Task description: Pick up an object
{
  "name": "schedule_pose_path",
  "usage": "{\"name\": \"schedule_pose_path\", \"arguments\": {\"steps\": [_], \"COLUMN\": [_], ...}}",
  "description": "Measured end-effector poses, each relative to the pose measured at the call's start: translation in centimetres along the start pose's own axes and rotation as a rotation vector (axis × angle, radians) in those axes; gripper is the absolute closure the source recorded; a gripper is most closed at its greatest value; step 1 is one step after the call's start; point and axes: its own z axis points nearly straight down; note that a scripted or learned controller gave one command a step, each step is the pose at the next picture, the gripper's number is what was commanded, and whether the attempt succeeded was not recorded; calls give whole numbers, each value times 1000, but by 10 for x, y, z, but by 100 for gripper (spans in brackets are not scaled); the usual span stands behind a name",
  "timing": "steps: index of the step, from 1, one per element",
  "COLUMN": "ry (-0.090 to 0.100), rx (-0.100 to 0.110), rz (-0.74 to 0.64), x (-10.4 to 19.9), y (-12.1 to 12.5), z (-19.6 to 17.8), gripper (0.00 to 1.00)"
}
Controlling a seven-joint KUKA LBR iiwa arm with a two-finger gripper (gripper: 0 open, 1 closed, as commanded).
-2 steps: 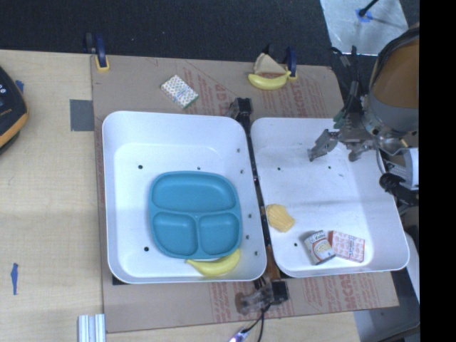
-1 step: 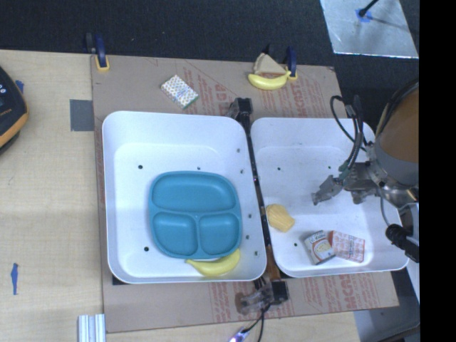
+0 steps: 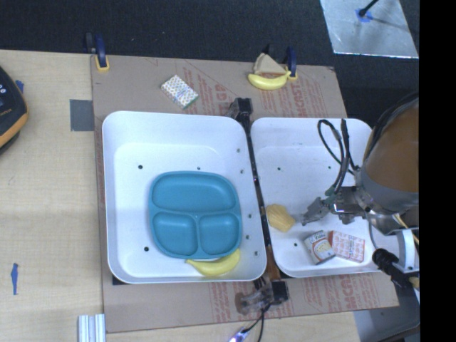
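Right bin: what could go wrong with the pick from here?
The gripper hangs between the yellow lump by the divider and the small can, so it may close on neither. The can touches a flat packet; a grab could drag both. Loose black cable near the wrist could snag.

Two white bins (image 3: 121,191), two bananas (image 3: 216,264), one blue divided tray (image 3: 194,214), one small can (image 3: 320,247), one yellow sponge-like lump (image 3: 279,218), two flat packets (image 3: 179,90)

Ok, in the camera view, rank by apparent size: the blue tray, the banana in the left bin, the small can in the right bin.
1. Blue tray, clearly largest.
2. Banana, partly hidden under the tray's edge.
3. Small can, smallest.
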Motion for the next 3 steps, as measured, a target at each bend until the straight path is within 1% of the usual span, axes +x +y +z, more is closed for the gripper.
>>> {"name": "schedule_pose_path", "arguments": {"steps": [1, 2, 3], "ry": [-1, 0, 0], "rx": [-2, -4, 0], "rz": [1, -1, -1], "x": [-99, -28, -7], "y": [45, 31, 0], "z": [4, -97, 67], "gripper": [0, 0, 0]}}
